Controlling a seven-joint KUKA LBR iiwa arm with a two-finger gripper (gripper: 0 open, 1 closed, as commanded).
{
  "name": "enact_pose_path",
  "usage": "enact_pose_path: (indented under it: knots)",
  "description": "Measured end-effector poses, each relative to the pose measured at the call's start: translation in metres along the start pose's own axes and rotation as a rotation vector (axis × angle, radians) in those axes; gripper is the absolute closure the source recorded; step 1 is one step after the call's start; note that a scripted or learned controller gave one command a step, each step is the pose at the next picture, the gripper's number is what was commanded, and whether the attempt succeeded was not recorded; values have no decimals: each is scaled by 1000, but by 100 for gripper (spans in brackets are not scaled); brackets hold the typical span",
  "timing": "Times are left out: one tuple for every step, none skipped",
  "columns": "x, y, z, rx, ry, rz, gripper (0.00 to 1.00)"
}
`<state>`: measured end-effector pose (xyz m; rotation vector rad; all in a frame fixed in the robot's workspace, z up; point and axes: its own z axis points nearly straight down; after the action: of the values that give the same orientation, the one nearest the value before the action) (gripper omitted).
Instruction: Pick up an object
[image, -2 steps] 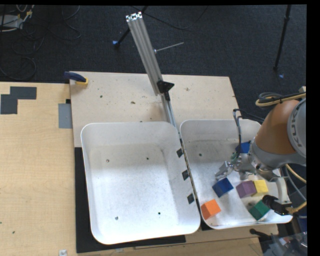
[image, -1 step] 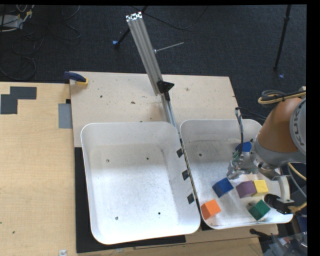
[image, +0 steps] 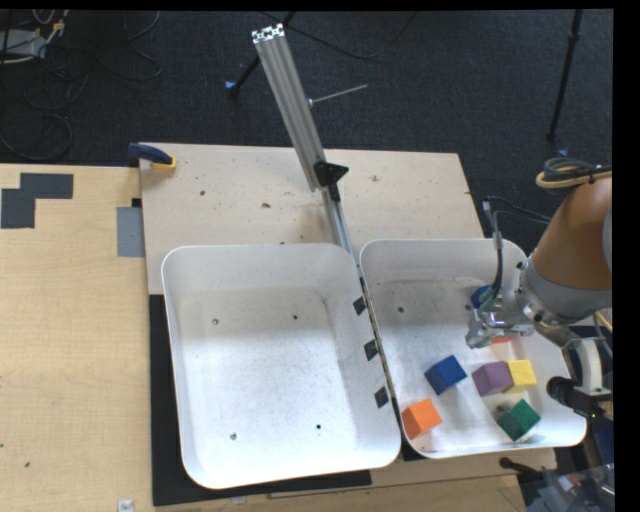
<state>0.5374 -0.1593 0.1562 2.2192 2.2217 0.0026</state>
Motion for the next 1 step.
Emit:
enact_pose_path:
  knots:
    - [2, 5, -63, -3, -1, -1, 100]
